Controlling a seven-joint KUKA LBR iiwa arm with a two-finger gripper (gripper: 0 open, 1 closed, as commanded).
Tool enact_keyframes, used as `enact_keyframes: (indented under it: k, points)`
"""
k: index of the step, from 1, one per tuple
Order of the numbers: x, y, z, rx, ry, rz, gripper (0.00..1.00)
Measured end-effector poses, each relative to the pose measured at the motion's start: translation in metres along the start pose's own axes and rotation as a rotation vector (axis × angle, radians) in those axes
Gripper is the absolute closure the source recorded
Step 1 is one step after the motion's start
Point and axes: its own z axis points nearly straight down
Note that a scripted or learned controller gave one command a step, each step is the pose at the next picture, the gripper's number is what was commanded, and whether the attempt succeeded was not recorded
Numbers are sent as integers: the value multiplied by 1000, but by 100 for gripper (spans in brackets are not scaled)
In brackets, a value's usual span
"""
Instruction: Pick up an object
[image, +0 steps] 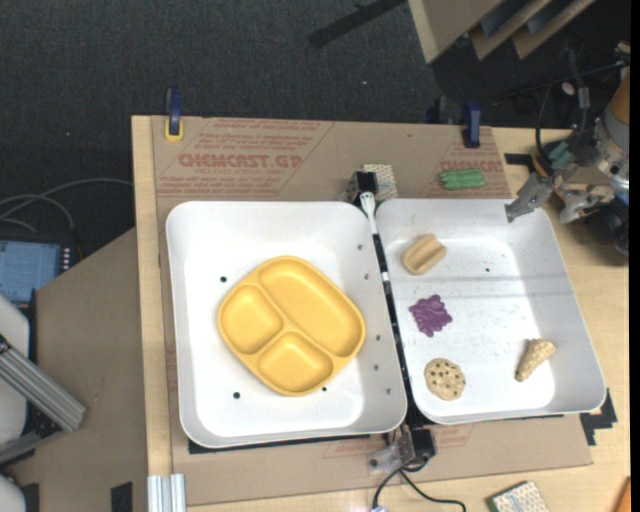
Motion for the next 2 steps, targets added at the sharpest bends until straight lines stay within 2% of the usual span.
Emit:
enact_keyframes:
  k: [1, 2]
  points:
    - [58, 41, 81, 8, 5, -6, 0]
    - [97, -49, 163, 10, 4, 0, 0]
